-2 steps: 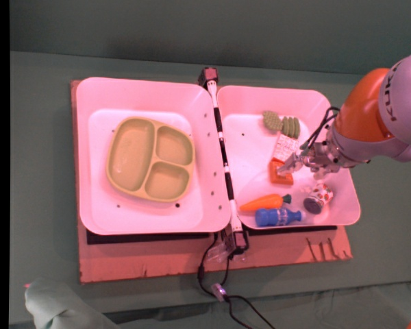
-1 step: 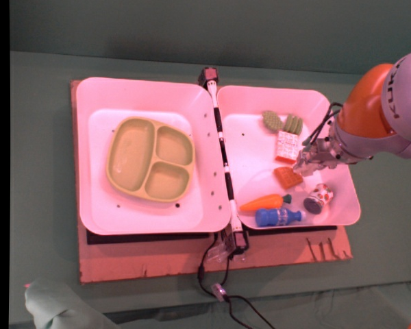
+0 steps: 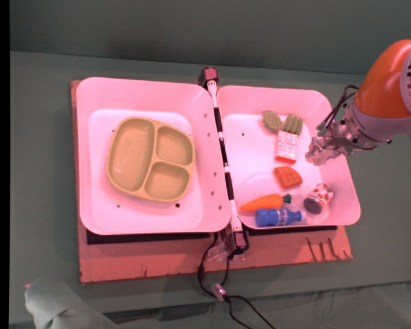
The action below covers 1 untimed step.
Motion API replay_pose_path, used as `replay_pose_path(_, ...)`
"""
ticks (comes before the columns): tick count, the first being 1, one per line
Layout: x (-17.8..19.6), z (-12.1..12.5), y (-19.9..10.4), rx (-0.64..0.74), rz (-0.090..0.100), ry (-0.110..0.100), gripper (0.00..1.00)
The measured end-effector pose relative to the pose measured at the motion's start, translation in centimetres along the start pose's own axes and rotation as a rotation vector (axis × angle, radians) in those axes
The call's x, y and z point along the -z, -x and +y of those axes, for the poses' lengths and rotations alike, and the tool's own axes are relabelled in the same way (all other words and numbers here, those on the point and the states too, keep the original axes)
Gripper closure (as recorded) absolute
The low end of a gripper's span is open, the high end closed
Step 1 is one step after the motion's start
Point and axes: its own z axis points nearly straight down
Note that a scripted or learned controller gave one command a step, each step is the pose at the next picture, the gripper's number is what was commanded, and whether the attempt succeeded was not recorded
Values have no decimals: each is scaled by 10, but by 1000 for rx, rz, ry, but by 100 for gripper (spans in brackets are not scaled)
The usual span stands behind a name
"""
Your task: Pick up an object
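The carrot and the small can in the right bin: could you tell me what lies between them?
In the camera view, bare white bin floor separates the carrot from the can. The blue bottle lies just below that stretch, its cap end nearest the can.

Robotics lab test bench. Two white bins (image 3: pixel 151 91) sit side by side on a brown board (image 3: pixel 144 259), cables (image 3: pixel 222 290) trailing off its front edge. Industrial arm (image 3: pixel 390 91) reaches in; toy food props in the right-hand bin
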Motion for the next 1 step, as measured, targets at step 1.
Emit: replay_pose_path(1, 55, 11, -3, 0, 1, 0, 100)
